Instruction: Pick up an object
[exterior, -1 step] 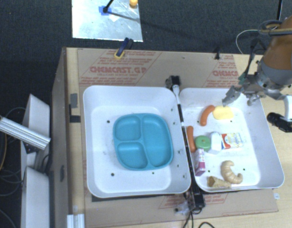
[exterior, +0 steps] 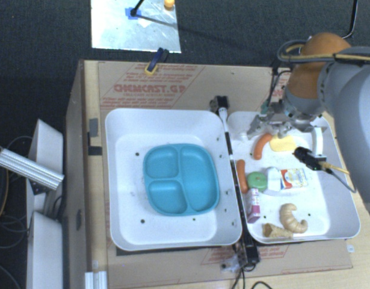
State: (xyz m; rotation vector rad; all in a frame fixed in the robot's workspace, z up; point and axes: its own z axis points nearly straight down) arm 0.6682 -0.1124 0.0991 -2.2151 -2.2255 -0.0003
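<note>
My gripper point(exterior: 271, 127) hangs low over the far end of the right bin point(exterior: 338, 221), open, with nothing between its fingers. Just in front of it lie a short orange sausage-shaped piece point(exterior: 262, 145) and a yellow piece point(exterior: 282, 144). Nearer the front sit a green round item point(exterior: 256, 181), a white carton with red print point(exterior: 288, 179), an orange carrot-like stick point(exterior: 240, 174) by the left wall, a pink and purple tube point(exterior: 254, 205), a beige curled pastry point(exterior: 292, 217) and a small tan piece point(exterior: 275, 230).
The left bin point(exterior: 124, 161) holds a blue divided plate point(exterior: 180, 179). A ridge with a black clamp point(exterior: 221, 104) separates the two bins. The grey arm point(exterior: 347, 95) fills the space over the right bin's far right corner.
</note>
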